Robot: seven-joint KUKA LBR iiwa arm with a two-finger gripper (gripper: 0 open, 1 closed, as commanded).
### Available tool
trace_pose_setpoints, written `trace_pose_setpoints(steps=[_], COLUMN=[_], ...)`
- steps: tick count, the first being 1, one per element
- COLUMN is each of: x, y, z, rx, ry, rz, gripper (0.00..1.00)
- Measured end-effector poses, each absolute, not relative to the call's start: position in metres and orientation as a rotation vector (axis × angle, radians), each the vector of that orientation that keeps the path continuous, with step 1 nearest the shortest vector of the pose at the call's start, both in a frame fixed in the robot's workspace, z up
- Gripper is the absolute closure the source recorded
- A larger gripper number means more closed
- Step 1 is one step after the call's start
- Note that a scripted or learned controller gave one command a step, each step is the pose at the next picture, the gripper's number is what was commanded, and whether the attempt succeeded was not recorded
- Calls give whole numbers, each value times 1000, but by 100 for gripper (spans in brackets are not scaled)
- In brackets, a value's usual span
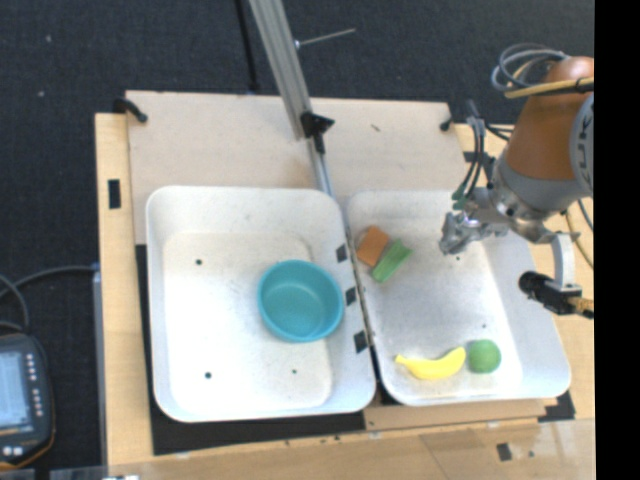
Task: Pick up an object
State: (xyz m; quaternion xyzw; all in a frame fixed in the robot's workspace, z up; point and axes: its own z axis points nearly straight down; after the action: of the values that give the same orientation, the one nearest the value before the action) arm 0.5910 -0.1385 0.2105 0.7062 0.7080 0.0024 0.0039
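The left bin (pixel 180 268) carried a blue bowl (pixel 300 300), which sat upright near the bin's right wall, well away from the arm. Across the divide, in the right bin (pixel 520 368), an orange block (pixel 372 244) and a green block (pixel 393 261) lay touching each other close to the bin's left wall, toward the far end. At the near end a yellow banana (pixel 432 365) lay just beside a small green ball (pixel 484 356), the two apparently in contact. The gripper (pixel 455 238) hung over the far right part of that bin, well apart from every object, and whether its tips had reached the floor could not be told. Nothing was seen between them, but at this size I could not tell whether they were spread or pressed together. Judged from that, no pick had been made: each candidate rested on a bin floor, and the choosing, the descent, the closing and the lift all remained to be done.
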Motion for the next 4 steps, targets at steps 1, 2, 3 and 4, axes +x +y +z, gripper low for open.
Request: trace_pose_setpoints(steps=[1, 2, 3, 4], x=[592, 582, 580, 572], y=[-139, -92, -43, 10], z=[205, 223, 220, 217], rx=[2218, 2213, 2214, 2214], ry=[2222, 2228, 2230, 2230], rz=[1, 5, 3, 1], gripper=[100, 100, 100, 100])
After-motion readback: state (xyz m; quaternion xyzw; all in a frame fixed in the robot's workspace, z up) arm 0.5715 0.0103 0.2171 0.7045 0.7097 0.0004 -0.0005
